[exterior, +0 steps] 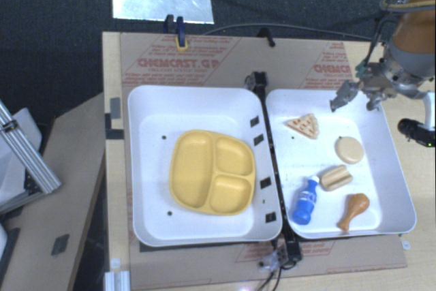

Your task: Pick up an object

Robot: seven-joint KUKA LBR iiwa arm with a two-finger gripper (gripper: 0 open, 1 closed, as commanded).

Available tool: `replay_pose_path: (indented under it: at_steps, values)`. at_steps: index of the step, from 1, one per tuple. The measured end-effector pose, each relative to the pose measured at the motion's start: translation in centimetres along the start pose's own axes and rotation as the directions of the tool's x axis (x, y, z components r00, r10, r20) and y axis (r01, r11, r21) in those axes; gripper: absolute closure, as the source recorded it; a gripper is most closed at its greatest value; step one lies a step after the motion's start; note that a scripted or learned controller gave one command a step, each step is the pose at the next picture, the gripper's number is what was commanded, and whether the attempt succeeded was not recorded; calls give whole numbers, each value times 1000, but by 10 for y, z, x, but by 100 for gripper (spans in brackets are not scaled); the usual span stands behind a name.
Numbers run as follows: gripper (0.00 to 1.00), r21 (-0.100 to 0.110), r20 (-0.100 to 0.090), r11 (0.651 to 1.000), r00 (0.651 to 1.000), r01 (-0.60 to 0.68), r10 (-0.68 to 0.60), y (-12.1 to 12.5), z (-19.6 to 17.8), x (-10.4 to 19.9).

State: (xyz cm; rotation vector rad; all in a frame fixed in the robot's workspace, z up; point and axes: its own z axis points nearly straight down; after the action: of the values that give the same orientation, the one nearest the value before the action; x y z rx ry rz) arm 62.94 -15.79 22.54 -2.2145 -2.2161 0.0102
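Overhead, the fingers (356, 97) hung apart and empty above the right bin's (392, 146) far edge, the pizza slice (304, 125) lying nearest, just left and nearer, point aimed left.

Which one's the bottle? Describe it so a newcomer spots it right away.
Start at the right-hand white bin, the one that has toy food in it. Go to its near left corner, beside the divider between the bins: the blue bottle lies there. It's the only blue item; its neighbours, the bread roll and drumstick, are tan and brown.
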Motion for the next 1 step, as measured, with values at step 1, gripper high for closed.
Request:
replay_pose_path:
  at_steps: [1]
  values:
    - [0,-12,2,1000,1000,2,-2,2,-8,0]
